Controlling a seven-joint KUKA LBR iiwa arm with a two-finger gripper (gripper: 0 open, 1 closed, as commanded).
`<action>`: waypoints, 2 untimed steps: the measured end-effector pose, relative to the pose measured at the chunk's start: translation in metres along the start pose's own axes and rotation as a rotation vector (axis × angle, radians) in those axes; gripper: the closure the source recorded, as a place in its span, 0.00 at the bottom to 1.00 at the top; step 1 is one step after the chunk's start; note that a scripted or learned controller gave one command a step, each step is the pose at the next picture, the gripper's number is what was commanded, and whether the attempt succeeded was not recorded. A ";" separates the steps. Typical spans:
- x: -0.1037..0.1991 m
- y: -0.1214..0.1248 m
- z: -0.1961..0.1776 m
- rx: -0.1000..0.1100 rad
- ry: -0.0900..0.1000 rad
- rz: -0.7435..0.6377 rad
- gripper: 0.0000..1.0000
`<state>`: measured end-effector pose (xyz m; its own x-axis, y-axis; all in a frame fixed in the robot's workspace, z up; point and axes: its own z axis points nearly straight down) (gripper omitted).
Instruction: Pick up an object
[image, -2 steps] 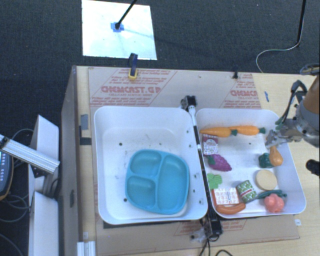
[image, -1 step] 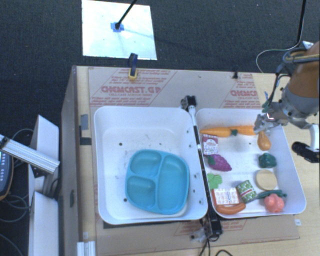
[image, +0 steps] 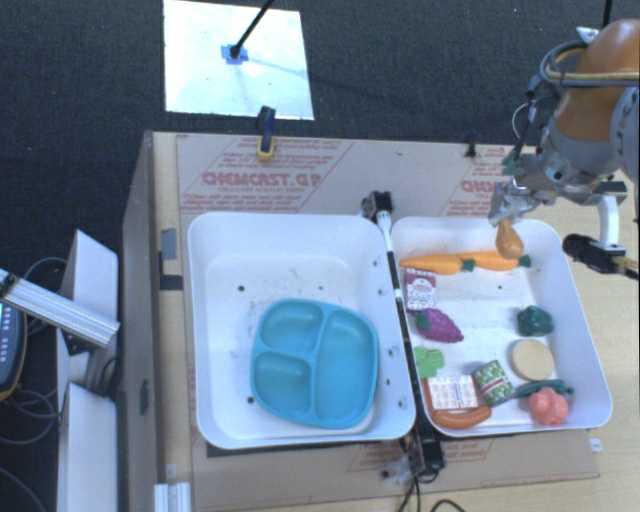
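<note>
Camera view, taken from above at a slant, records two shallow white bins side by side on the bench, which is covered with printed cardboard. The left bin contains a blue divided plate lying flat in its lower half, toward the shared wall. The right bin contains a scatter of toy food: two orange carrots end to end near the far wall, a small red-and-white packet just below them, a purple grape bunch, a green leaf-like piece, a dark green broccoli piece toward the right wall, a tan round biscuit, a green can, a red-and-white carton resting against an orange curved piece, and a pink lumpy piece in the near right corner. The grey arm with its orange band enters from the upper right. The pincer stands above the far edge of the right bin, and a tan pear-shaped object sits directly under its tips, raised clear of the carrots; the tips appear clamped on the top of this object, though the contact itself is small in frame.
</note>
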<state>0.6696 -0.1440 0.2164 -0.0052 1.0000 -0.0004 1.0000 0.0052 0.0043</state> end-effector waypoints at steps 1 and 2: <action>0.046 -0.056 -0.004 0.003 0.001 0.000 1.00; -0.006 -0.020 0.017 0.002 -0.001 0.004 1.00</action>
<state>0.6496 -0.1499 0.1995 -0.0016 1.0000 -0.0015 1.0000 0.0016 0.0021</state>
